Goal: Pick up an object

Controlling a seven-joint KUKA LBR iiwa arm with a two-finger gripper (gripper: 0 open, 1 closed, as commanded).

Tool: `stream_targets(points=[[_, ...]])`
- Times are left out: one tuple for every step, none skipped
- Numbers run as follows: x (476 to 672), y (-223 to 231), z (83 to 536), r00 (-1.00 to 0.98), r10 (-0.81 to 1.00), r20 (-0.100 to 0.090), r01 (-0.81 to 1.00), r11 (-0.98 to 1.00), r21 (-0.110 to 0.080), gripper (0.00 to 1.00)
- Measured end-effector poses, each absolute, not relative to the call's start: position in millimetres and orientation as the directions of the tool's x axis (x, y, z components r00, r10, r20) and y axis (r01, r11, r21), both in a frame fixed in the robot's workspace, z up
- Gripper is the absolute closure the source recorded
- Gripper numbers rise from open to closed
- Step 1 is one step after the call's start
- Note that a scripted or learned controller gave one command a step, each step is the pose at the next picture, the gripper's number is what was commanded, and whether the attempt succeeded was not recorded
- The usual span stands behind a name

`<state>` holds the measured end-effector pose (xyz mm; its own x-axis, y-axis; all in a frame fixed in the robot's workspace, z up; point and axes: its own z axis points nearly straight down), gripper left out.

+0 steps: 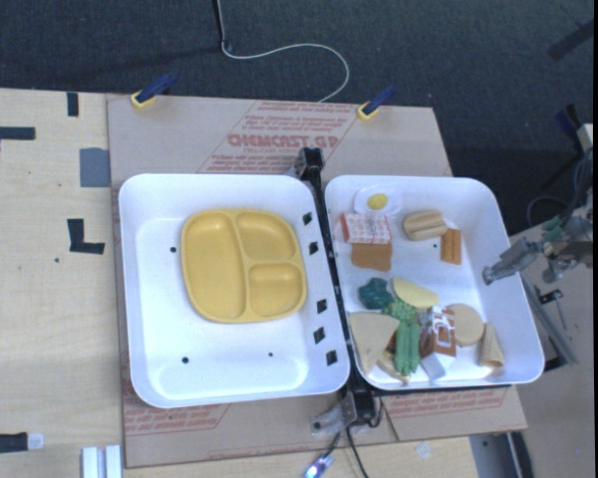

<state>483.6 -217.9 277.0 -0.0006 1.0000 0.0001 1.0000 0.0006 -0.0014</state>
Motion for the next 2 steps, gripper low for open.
stream_targets(points=[[482.2, -151.6, 117.8, -0.005, 1.000, 0.007, 1.000, 0.005, -0.014, 0.00], [486.3, -144.6, 88.8, 0.005, 1.000, -0.007, 1.000, -0.004, 0.010, 0.00]])
